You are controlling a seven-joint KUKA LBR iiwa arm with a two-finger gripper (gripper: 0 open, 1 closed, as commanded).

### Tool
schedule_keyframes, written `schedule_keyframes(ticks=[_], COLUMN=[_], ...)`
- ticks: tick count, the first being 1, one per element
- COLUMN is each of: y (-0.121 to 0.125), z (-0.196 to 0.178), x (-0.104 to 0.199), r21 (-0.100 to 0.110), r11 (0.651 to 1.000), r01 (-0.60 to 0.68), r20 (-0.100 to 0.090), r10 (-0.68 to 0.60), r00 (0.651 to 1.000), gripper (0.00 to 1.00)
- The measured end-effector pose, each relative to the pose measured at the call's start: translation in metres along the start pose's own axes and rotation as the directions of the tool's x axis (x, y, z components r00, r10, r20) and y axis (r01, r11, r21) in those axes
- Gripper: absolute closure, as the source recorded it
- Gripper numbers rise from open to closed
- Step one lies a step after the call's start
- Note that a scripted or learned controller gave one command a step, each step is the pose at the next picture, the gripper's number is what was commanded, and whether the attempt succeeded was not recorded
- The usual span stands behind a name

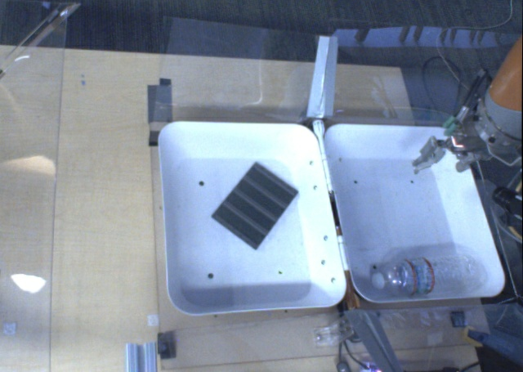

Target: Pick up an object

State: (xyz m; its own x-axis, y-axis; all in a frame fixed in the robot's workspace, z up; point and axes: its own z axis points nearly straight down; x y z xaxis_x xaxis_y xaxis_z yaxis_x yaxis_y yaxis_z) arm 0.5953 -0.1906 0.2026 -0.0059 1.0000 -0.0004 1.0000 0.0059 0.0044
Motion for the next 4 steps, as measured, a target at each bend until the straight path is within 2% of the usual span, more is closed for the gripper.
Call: schedule_keyframes(ticks=[1,2,3,4], y=[-0.081,-0.02,0.02,0.0], z=[0.111,0.113,-0.005,0.101], x=[0.056,0.103,0.046,0.091], r21=[-0.002,-0.007,-0.003,0.003], r11=[0.99,1.0,0.979,0.946], r01=[-0.139,-0.027,-0.202,-0.323], r20=[-0.001,-0.002,0.0,0.0], r10=[0.139,0.027,0.202,0.323], r00=[0.99,1.0,0.979,0.946], gripper=[0.0,0.0,0.0,0.0])
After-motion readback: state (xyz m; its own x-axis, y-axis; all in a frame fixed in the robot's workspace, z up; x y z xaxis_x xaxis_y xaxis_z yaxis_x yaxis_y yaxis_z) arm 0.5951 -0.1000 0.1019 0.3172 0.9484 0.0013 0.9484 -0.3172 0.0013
